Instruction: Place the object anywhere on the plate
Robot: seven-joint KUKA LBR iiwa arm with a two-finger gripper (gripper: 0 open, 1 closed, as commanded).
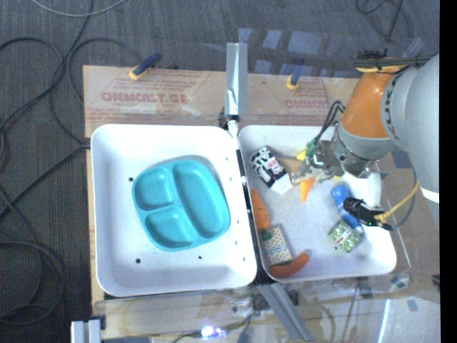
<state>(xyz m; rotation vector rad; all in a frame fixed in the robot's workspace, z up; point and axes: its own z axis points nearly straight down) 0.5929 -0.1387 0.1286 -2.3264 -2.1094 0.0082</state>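
- Plate [184, 204]: one, turquoise, three compartments, lying in left bin [114, 156], nothing on it.
- Right bin [382, 259] holds the loose items, seven counted:
  - one black-and-white cow-print carton [269, 168], near the bin's top-left
  - one small orange carrot-shaped piece [305, 189], just beside the carton, right under the gripper
  - one long orange carrot [259, 209] along the left wall
  - one green-labelled packet [275, 245] just below that carrot
  - one red-orange sausage shape [288, 264] at the bottom edge, touching the packet's lower corner
  - one blue item [343, 203] toward the right
  - one green printed packet [345, 236] just below the blue item
- Gripper [313, 161] is over the right bin's upper middle, beside the carton; cannot tell whether it is released or clenched, or grasping anything.
- Bins: two, white, side by side and touching.
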